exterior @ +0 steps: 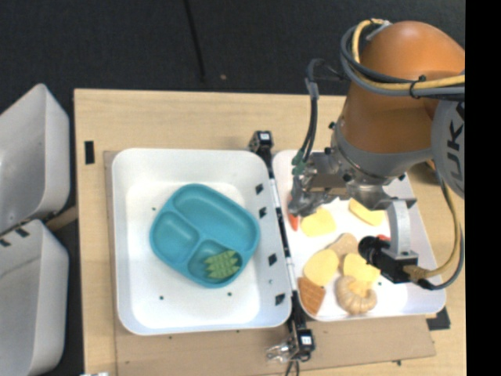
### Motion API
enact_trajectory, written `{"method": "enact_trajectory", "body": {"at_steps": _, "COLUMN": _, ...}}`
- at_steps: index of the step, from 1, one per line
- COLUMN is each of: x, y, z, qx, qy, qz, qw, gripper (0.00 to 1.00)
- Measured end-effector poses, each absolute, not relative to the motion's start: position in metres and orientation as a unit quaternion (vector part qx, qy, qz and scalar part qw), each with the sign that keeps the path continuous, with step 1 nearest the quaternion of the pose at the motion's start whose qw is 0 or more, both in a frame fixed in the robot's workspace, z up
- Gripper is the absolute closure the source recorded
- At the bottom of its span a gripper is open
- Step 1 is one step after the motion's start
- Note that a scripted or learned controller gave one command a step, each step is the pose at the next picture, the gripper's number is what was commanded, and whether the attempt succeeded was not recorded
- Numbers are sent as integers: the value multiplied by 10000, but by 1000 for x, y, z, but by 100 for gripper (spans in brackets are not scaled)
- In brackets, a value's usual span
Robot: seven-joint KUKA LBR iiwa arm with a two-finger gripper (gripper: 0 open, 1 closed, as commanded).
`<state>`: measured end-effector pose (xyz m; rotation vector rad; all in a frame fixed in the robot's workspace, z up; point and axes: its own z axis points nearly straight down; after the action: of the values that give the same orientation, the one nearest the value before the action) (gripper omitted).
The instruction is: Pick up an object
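Note:
My gripper [301,204] hangs low over the near-left part of the right bin [427,292], close to the divider between the bins. Just below its tip lies a small orange-red piece [294,221], and a pale yellow food piece [318,224] rests right beside it. The arm's orange band and grey wrist cover the back of this bin. Further toward the front lie a yellow round piece [320,267], a tan piece [342,245], a yellow chunk [359,269], a beige ridged croissant-like piece [355,294] and a brown waffle-like piece [311,294].
The left bin [137,304] holds a teal divided plate [202,233] with a green leafy item [221,264] in its front-right compartment. Another yellow slice [365,212] lies at the right bin's middle. A black part of the arm's cabling [383,258] overhangs the food.

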<state>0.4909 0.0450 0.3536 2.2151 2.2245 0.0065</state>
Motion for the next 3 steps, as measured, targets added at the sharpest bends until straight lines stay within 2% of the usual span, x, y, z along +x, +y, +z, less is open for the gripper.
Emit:
{"method": "enact_trajectory", "body": {"at_steps": 1, "x": 490, "y": 90, "z": 400, "qx": 7043, "qy": 7099, "qz": 27, "qw": 13, "gripper": 100}}
{"method": "enact_trajectory", "body": {"at_steps": 2, "x": 491, "y": 86, "z": 407, "qx": 7037, "qy": 7105, "qz": -3, "qw": 13, "gripper": 100}}
{"method": "enact_trajectory", "body": {"at_steps": 3, "x": 490, "y": 34, "z": 351, "qx": 7090, "qy": 7052, "qz": -24, "qw": -3, "gripper": 100}}
